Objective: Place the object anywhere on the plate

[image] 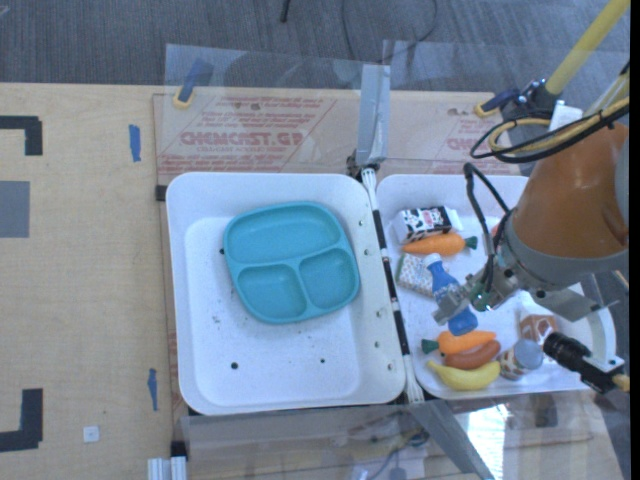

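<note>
A teal plate [290,261] with three compartments lies in the left bin [200,298], and nothing rests on it. My gripper [455,303] is down in the right bin [400,193], right over a blue bottle-shaped toy [440,271]. The toy's top pokes out above-left of the gripper and its blue base [463,322] shows below it. The gripper hides the toy's middle. The grey and orange arm [570,208] covers the right part of that bin.
Around the gripper lie a black-and-white carton [424,220], a toy carrot [438,245], a checkered pouch [414,277], an orange toy [468,344], a banana [465,374] and brown pastries [535,330]. The ridge between the bins [385,288] separates gripper and plate.
</note>
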`<state>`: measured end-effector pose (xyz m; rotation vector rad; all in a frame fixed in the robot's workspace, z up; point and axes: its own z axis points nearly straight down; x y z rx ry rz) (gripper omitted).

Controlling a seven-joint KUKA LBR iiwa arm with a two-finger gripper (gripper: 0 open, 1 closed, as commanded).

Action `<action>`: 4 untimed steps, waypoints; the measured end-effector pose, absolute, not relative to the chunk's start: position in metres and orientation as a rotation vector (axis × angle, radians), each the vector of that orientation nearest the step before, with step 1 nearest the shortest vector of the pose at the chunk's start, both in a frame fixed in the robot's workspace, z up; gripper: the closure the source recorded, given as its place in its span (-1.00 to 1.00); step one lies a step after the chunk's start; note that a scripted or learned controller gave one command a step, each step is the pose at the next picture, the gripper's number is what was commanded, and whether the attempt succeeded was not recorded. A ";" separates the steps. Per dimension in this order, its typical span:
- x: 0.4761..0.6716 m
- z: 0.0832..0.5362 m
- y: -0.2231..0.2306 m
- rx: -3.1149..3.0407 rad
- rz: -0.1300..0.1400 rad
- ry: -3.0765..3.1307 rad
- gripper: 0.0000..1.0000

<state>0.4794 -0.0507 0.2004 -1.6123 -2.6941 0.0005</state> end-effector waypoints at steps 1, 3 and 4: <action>0.539 0.290 0.009 -1.695 -0.001 -2.647 1.00; 0.598 0.205 0.100 -1.443 0.001 -2.790 1.00; 0.599 0.205 0.100 -1.444 0.000 -2.790 -1.00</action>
